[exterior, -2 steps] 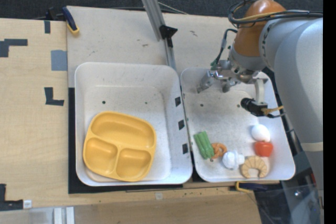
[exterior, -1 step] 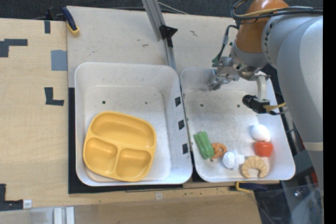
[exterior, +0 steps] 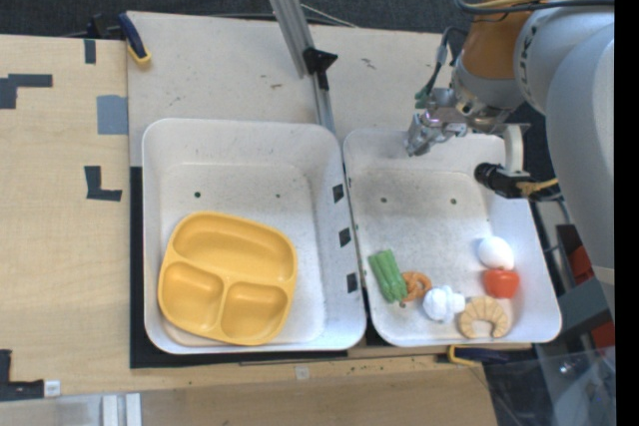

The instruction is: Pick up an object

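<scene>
My gripper [exterior: 419, 141] hangs over the far edge of the right bin [exterior: 439, 195], well above and behind the objects. Nothing shows between its fingers. Along the bin's near side lie a green pod-shaped toy [exterior: 386, 275], a small orange pretzel-like piece [exterior: 414, 285], a white knobbly toy [exterior: 440, 302] and a tan croissant [exterior: 485, 316]. A white egg [exterior: 495, 251] rests against the right wall with a red tomato-like piece [exterior: 502, 282] just in front of it.
The left bin [exterior: 240, 150] holds a yellow three-compartment plate [exterior: 228, 277] at its near left. A grey metal pole [exterior: 285, 5] slants down to the bins' shared far corner. The arm's grey body and orange band fill the upper right.
</scene>
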